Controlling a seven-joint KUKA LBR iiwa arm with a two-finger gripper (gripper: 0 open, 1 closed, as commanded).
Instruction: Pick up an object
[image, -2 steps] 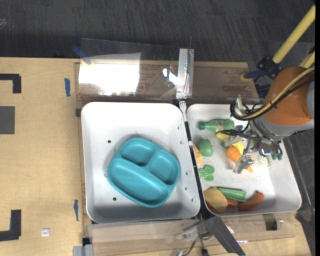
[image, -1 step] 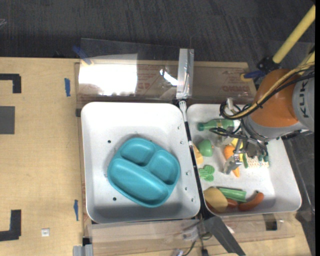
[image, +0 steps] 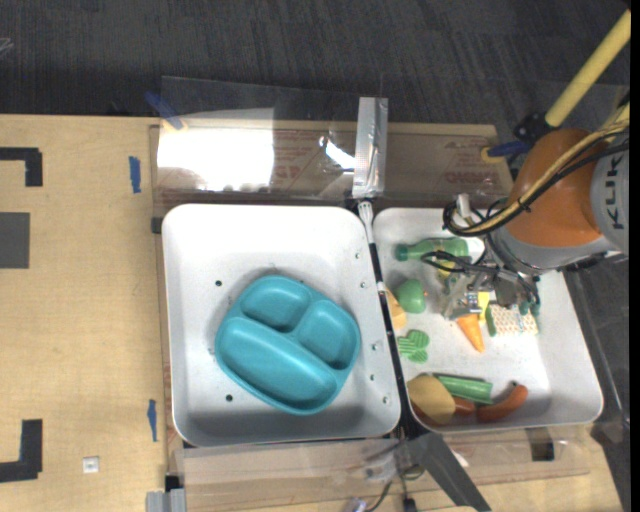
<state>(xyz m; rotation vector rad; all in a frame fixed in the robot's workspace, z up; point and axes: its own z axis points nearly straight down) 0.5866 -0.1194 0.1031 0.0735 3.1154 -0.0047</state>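
Observation:
My gripper (image: 468, 292) hangs low in the right bin (image: 570, 385), among toy foods. An orange carrot piece (image: 472, 330) lies just below it and a yellow and white block (image: 503, 317) sits to its right. A green bottle-shaped toy (image: 432, 249) lies above it, and a green round piece (image: 410, 296) is to its left. Cables and the wrist hide the fingers.
The left bin (image: 200, 250) holds a teal divided plate (image: 288, 342). Along the right bin's front lie a tan potato (image: 432, 397), a green stick (image: 462, 385) and a red sausage (image: 496, 400). A small green cactus-like toy (image: 414, 345) sits near the divider.

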